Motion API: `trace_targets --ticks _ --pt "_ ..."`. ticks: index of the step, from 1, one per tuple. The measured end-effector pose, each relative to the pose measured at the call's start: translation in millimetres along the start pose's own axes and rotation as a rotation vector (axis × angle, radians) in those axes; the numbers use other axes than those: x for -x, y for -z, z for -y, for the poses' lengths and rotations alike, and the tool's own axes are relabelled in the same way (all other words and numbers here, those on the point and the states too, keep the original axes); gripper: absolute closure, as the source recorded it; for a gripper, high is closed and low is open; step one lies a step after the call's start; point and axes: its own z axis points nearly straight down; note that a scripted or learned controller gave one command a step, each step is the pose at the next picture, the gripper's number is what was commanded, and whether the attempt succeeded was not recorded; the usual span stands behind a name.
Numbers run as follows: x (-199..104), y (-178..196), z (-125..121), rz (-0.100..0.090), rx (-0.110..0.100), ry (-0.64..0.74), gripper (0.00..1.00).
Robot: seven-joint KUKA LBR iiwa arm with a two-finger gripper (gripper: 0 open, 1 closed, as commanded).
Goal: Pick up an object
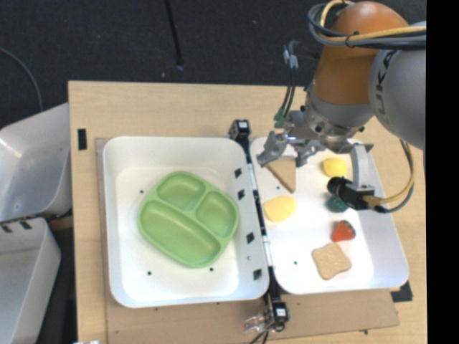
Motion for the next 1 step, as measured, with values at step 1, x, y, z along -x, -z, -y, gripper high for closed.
trace_targets --ticks 1 --pt "-58.4 -9.9 -4.3 0.0 -0.003 0.001 1.0"
